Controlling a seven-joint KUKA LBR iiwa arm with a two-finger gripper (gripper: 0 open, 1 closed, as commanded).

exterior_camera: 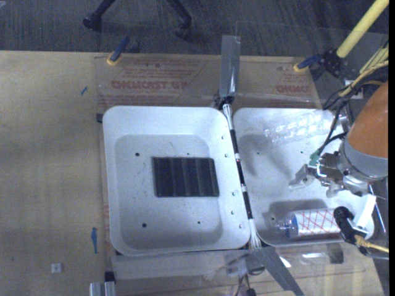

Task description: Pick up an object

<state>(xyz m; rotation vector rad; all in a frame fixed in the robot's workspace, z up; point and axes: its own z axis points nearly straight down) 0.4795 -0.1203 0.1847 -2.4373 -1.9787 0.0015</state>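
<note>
A dark ribbed rectangular pad (185, 177) lies flat in the middle of the left bin (123, 134). In the right bin (259, 165), a clear plastic bottle (296, 129) lies near the far wall. A white tube with a red crosshatch pattern and a blue cap (311, 223) lies along the near wall. My gripper (307, 174) hangs over the right bin's right half, between the clear bottle and the tube. It sits just above the tube's far side and touches neither. Nothing shows in it.
The grey arm with its orange band (373, 128) enters from the right over the right bin's edge. A black knob and cables (343, 217) sit near the tube's right end. The bins meet at a central ridge (237, 165). Brown bench surface lies to the left.
</note>
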